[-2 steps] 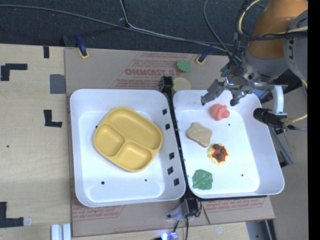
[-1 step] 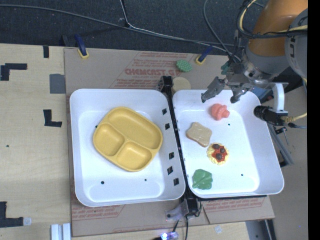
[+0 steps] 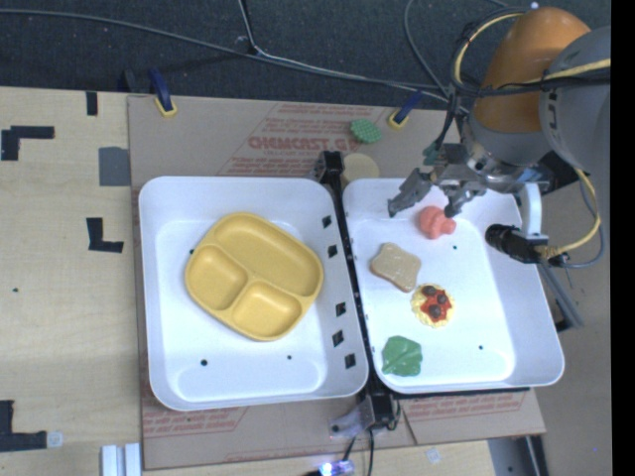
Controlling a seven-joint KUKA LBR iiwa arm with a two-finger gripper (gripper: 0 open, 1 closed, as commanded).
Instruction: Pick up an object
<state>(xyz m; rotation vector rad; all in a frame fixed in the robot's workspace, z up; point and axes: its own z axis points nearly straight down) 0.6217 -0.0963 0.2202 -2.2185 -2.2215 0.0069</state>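
- Pink-red and softly lumpy, the small toy food piece (image 3: 435, 222) has a matte, rounded body, paler at its upper end and deeper red lower down; its exact kind cannot be made out.
- It lies on the floor of the right bin (image 3: 516, 345), in that bin's far part, well toward the back wall.
- The gripper (image 3: 433, 202) hangs just above it, dark grey metal, its two fingers spread apart in an inverted V to either side of the pink piece's top; nothing is clamped between them.
- Whether the fingertips touch the piece cannot be told from this angle.
- Above the gripper, the arm's wrist carries a glossy orange band (image 3: 526, 67) and smooth grey casing, with yellow and black cables looping round it.
- Nearer than the pink piece in the right bin lies a tan slice of toy bread (image 3: 395, 266), flat with rounded corners and a faintly grainy look.
- Just beside the bread, toward the bin's middle, sits a small yellow round (image 3: 434, 305) topped with red and dark dots, like a tiny pizza or tart.
- At the right bin's near-left part rests a green leaf-shaped piece (image 3: 402, 355), smooth and slightly folded.
- The left bin (image 3: 169, 266), the same shallow white plastic with rounded corners, holds a yellow compartment plate (image 3: 254, 276), glossy, with three moulded sections, set at a tilt to the bin's walls.
- Beyond the right bin's far-left corner, on the brown cardboard sheet (image 3: 288, 142), lies a green textured bit (image 3: 364, 130).
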